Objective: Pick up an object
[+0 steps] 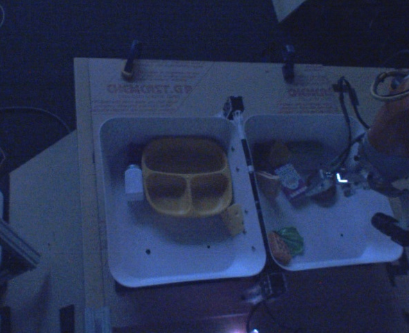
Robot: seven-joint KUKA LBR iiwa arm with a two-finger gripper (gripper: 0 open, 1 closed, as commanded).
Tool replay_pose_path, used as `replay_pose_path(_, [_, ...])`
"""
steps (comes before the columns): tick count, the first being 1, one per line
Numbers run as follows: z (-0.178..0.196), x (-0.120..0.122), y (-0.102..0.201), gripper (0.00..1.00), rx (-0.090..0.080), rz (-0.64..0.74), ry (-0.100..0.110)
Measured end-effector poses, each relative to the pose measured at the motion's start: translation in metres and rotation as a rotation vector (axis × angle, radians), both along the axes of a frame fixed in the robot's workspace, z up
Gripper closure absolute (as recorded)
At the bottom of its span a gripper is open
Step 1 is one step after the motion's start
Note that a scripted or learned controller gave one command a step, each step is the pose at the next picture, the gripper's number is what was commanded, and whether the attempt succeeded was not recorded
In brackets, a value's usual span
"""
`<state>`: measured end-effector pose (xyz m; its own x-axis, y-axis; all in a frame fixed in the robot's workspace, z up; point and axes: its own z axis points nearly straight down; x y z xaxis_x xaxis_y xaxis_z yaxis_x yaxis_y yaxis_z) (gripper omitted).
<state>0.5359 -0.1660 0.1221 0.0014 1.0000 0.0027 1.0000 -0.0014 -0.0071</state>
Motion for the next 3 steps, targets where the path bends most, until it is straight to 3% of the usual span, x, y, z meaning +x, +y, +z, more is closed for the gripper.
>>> replay_pose_path(1, [-0.04, -0.001, 0.001, 0.0, 0.0, 0.001, -0.001])
replay_pose_path(2, [-0.027, 0.0, 0.0, 1.0, -0.002, -0.001, -0.007])
replay_pose_path(3, [0.016, -0.001, -0.001, 1.0, -0.005, 0.002, -0.013])
